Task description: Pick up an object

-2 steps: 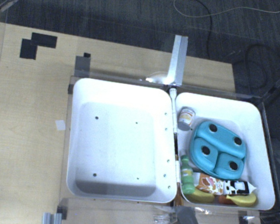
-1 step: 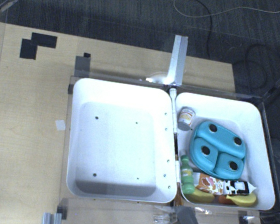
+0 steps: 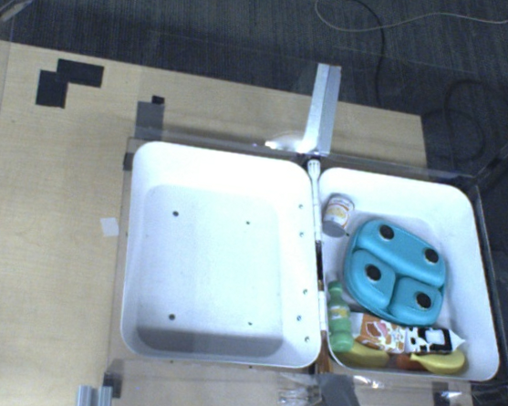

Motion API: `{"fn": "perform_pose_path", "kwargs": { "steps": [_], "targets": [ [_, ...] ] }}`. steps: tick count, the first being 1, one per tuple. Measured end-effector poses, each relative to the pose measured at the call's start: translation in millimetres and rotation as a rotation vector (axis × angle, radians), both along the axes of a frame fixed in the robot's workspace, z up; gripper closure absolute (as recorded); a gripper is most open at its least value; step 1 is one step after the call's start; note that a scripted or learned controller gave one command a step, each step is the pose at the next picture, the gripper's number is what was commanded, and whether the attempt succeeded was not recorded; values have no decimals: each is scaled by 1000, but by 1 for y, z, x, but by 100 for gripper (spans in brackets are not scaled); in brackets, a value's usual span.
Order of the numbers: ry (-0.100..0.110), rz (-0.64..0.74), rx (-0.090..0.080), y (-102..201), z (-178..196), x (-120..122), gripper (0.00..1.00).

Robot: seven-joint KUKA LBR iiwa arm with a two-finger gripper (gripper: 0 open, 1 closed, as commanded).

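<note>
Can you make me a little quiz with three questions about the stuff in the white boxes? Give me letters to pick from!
1. Where does the big blue plastic tray with round dimples lie?
A. in the left white bin
B. in the right white bin
C. on the wooden bench

2. How many round dimples show on the blue tray?
A. one
B. two
C. four

3. How does the small silver tin can sit?
A. against the right bin's left wall, beside the tray
B. on top of the tray
C. outside both bins

Answers: 1 B, the tray rests inside the right white bin. 2 C, four dark dimples show on its top. 3 A, the can is by the wall next to the left white bin.
</note>
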State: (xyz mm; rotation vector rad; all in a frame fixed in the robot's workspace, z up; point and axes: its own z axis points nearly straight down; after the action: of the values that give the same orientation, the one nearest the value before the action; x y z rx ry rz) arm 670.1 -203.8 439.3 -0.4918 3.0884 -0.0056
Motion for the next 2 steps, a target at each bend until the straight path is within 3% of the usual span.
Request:
{"fn": "perform_pose_path", "kwargs": {
  "steps": [2],
  "targets": [
    [0,559,-7,0,0,0,100]
  ]
}}
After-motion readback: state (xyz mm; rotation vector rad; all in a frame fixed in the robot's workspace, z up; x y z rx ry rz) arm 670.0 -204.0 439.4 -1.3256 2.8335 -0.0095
